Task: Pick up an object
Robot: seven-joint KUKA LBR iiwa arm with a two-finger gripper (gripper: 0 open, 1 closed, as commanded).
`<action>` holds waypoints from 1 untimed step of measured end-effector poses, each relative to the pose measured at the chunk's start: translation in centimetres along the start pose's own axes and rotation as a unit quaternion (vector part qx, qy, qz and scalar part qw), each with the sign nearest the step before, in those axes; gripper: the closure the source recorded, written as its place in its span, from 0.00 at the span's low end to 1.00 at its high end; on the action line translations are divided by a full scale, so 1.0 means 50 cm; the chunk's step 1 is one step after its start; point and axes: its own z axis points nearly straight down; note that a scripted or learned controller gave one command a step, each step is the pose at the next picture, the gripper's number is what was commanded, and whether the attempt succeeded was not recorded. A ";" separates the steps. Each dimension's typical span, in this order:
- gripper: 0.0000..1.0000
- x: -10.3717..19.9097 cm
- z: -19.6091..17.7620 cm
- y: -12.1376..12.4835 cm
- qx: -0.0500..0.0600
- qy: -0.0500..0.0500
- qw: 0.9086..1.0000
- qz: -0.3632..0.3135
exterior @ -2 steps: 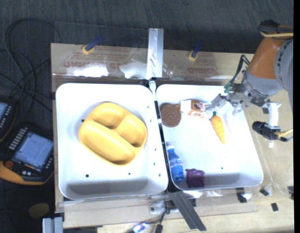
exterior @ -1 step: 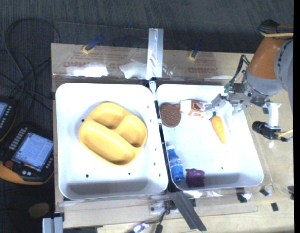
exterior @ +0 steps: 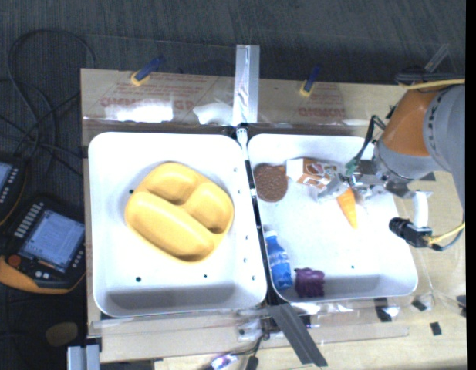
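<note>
The right bin (exterior: pixel 376 260) holds an orange carrot-shaped piece (exterior: pixel 348 209), a brown round disc (exterior: pixel 271 182), a small printed packet (exterior: pixel 313 169), a blue bottle (exterior: pixel 278 260) and a purple bunch of grapes (exterior: pixel 309 282). My gripper (exterior: pixel 350 182) hangs over the bin's upper right part, directly at the carrot's top end and just right of the packet. The carrot lies below it, pointing toward the bin's front. The view does not show whether anything is gripped.
A large yellow bun-shaped object (exterior: pixel 178 210) sits in the middle of the left bin (exterior: pixel 114 284). The bins share a raised wall (exterior: pixel 251 222), with the bottle lying beside it. The arm's grey and orange wrist (exterior: pixel 419 133) overhangs the right bin's far right corner.
</note>
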 end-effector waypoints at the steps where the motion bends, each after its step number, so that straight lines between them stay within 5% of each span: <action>1: 1.00 0.002 -0.016 -0.001 0.002 0.000 1.000 -0.001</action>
